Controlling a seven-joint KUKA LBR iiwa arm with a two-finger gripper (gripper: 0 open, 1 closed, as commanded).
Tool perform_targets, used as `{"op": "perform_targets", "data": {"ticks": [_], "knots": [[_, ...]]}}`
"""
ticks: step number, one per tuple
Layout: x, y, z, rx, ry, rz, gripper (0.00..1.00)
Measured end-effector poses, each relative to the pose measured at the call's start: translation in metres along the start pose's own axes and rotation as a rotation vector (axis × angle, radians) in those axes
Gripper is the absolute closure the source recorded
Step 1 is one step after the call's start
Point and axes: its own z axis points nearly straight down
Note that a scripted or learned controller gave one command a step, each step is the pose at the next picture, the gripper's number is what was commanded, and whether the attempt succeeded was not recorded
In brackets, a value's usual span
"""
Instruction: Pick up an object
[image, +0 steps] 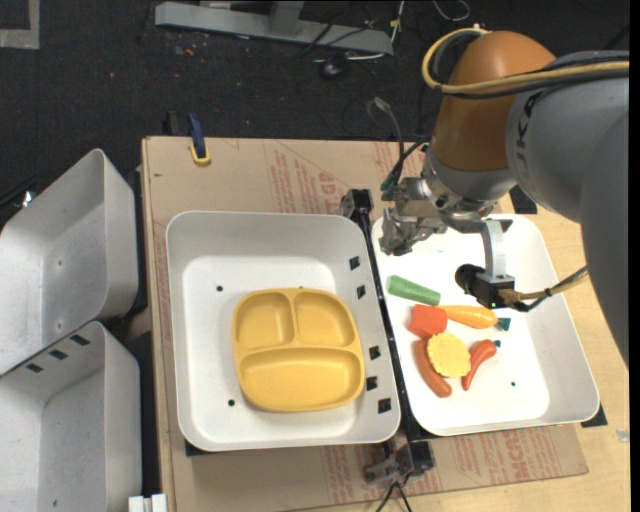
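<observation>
The right bin (560, 390) holds a cluster of toy foods: a green piece (413, 290), an orange carrot (470, 316), a red-orange piece (428, 320), a yellow corn piece (447, 353), a red chili (481, 360) and a red sausage (432, 378). My gripper (402, 236) hangs over the far left corner of this bin, a short way beyond the green piece. Nothing is seen in its grasp. The grey arm with its orange band (490, 90) reaches in from the right and hides the bin's far edge.
A yellow divided plate (298, 350) lies in the left bin (200, 260). A black part on a cable (482, 285) hangs from the wrist just beyond the carrot. Two more white bins (60, 260) stand off the bench at the left.
</observation>
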Motion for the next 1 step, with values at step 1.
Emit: {"op": "perform_targets", "data": {"ticks": [1], "knots": [[0.0469,0.0095,0.0001,0.000,0.001,0.000,1.00]]}}
